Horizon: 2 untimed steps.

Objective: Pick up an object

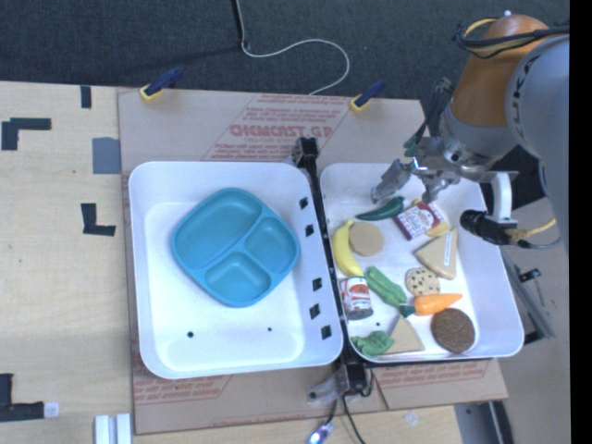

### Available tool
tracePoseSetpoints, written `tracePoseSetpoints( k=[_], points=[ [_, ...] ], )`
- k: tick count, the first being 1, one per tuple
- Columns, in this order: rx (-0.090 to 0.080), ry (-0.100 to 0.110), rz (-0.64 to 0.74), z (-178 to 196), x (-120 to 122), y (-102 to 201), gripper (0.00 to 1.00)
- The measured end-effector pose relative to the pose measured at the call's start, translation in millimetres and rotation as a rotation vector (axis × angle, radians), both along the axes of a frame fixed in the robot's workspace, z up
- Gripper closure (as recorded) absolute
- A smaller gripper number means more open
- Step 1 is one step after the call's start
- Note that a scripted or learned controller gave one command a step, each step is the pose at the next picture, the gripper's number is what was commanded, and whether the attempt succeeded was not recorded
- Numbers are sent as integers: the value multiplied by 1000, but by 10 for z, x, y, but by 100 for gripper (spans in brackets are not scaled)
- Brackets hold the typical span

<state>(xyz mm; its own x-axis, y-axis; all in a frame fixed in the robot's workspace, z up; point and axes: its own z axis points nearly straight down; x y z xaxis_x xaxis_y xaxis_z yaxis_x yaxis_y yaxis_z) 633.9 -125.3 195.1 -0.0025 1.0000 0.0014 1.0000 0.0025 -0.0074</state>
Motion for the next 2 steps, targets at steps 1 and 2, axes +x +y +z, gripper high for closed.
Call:
tracePoseSetpoints(
  k=[1,2],
  points=[
    [1,4,3,-159,-370,544,0],
    [3,5,8,-150,-901,1480,0]
  ],
)
